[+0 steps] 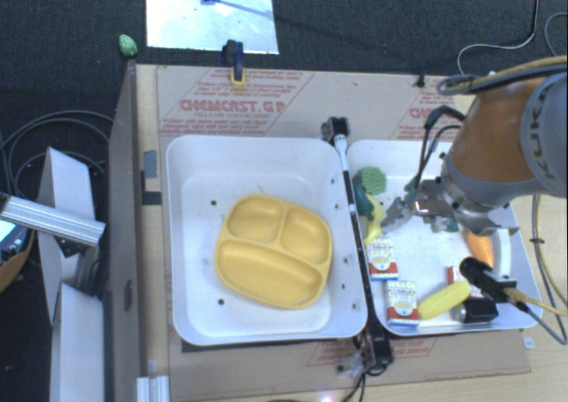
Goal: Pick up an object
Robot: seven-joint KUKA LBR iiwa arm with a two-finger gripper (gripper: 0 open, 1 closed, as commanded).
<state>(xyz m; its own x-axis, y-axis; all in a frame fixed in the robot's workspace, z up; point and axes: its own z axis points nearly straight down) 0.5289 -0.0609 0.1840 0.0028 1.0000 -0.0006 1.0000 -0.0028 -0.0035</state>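
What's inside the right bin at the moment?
The right bin holds one small carton, a second carton, a corn cob, a green toy and something orange. The arm covers its far right part, so anything beneath is hidden.

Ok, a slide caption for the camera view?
Arm's gripper over the right bin, near a green object; yellow divided tray in the left bin.

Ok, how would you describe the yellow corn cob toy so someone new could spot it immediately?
Look in the shallow white bin on the view's right. Near its front edge, the yellow corn cob toy lies slanted, just right of a small red and white carton. It is long and rounded; the carton is boxy.
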